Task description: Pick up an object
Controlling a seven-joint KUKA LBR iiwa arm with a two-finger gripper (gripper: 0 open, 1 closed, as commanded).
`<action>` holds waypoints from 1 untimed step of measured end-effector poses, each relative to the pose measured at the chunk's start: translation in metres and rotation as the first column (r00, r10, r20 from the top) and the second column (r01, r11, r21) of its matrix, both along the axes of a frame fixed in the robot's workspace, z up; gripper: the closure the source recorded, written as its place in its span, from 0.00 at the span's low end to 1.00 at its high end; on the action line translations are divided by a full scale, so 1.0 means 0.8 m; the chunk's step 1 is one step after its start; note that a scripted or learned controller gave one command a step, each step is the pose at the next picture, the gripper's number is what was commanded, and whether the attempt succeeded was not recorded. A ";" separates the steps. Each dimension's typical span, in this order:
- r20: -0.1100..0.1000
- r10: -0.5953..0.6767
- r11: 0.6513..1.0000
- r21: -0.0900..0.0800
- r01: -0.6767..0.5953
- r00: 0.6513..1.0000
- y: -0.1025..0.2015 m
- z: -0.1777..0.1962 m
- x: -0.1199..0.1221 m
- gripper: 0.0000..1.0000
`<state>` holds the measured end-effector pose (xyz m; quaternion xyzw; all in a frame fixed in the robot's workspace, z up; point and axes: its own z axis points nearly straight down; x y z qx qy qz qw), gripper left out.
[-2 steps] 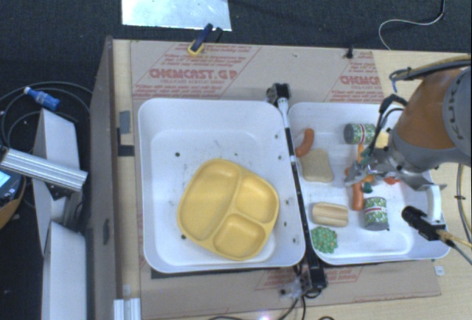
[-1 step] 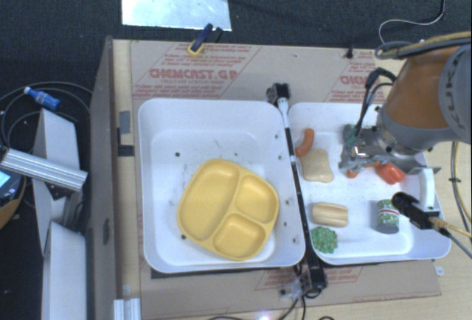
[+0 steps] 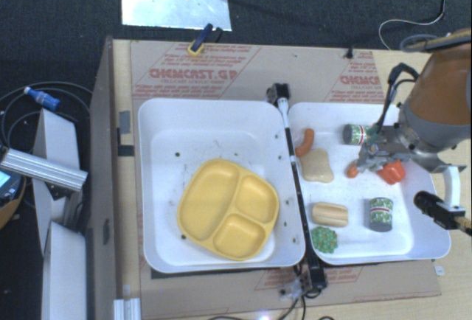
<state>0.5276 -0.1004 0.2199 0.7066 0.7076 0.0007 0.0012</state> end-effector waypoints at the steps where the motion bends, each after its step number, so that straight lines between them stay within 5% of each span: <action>1: 0.000 0.000 1.000 0.000 0.000 1.000 0.000 0.000 0.000 0.00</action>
